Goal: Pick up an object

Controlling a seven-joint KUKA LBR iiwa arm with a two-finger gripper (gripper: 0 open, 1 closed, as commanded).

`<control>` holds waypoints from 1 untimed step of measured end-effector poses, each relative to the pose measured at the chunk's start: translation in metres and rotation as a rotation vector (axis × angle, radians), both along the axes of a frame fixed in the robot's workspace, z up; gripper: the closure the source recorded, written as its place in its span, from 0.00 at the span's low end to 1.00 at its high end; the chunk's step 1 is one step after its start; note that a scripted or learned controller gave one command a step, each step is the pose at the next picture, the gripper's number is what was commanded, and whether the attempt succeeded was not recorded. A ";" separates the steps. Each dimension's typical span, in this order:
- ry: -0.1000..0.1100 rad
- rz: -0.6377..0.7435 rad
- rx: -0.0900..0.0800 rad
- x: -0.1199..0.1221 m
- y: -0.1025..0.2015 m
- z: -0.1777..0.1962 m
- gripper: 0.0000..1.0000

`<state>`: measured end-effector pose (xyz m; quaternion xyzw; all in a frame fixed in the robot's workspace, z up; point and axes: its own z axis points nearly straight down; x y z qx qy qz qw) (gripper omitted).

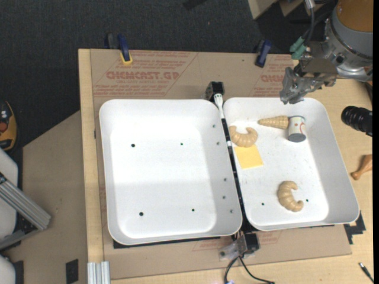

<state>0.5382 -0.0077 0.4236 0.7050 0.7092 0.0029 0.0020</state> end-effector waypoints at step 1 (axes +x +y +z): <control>0.015 0.001 0.000 -0.004 0.059 -0.063 1.00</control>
